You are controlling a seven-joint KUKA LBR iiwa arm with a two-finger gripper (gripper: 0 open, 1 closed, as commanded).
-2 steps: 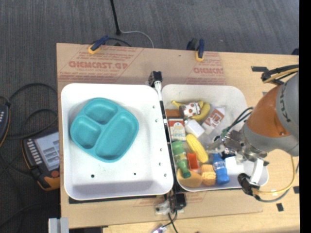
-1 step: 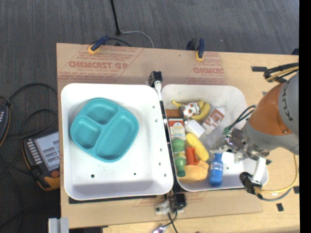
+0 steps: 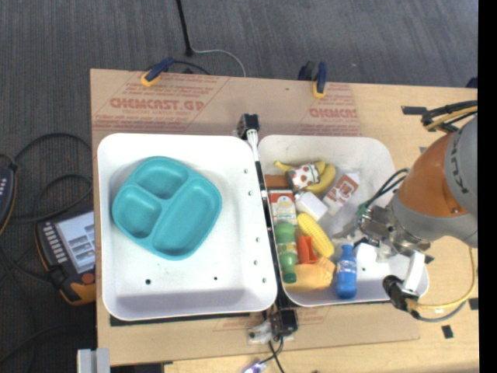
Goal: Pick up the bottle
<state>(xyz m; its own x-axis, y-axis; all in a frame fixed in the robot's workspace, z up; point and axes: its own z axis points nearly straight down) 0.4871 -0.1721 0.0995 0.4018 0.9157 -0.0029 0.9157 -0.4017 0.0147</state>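
Gripper, hanging just right of the blue bottle (fingers' state I cannot tell), is likely placed there because the bottle stands at the toy pile's near-right edge.

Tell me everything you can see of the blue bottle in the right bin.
The bottle is small, blue and looks like plastic, with a paler blue cap pointing toward the bin's far side. It sits near the front edge of the right bin, its left side against an orange-yellow item. The end effector is just to its right; contact cannot be judged.
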